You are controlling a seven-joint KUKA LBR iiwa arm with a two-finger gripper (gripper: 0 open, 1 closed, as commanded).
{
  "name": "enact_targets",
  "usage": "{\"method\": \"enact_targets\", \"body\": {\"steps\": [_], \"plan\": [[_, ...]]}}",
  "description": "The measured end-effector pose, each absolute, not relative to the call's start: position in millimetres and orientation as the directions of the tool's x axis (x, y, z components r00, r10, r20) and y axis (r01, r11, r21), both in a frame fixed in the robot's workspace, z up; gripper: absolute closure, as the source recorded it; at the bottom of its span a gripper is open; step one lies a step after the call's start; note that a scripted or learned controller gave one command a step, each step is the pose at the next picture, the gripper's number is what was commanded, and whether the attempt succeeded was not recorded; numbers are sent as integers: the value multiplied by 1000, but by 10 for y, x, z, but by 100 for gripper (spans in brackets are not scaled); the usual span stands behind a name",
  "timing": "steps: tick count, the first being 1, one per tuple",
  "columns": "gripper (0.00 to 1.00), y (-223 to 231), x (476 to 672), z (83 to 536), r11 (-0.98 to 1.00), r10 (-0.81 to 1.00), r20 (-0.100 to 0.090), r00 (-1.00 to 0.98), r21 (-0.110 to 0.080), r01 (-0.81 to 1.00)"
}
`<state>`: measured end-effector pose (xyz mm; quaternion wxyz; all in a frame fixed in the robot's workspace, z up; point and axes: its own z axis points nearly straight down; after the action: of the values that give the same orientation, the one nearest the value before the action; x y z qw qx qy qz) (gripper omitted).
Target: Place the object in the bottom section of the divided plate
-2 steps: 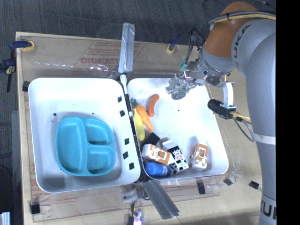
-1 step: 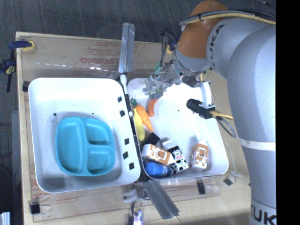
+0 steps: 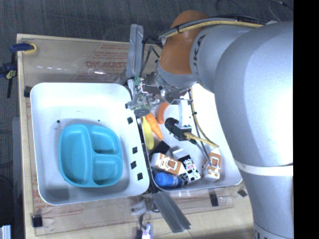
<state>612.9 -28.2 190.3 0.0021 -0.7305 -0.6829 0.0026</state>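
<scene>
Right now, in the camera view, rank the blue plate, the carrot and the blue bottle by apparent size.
1. blue plate, by far the largest.
2. carrot.
3. blue bottle, though partly hidden by cartons, so its place against the carrot is unsure.

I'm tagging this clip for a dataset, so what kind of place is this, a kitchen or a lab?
Most likely a robotics lab bench, not a kitchen. Two white bins sit taped onto a board, a grey industrial arm reaches over them, and the blue divided plate and toy-like items look like test props.
</scene>
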Motion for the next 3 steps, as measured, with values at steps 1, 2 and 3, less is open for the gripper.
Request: {"method": "enact_targets", "body": {"steps": [1, 2, 3], "plan": [[100, 372, 5970, 1902, -8, 1000, -1, 8, -7, 1000], [100, 1084, 5799, 1452, 415, 910, 1, -415, -5, 910], [100, 1280, 5240, 1289, 454, 891, 1, -454, -5, 891]]}}
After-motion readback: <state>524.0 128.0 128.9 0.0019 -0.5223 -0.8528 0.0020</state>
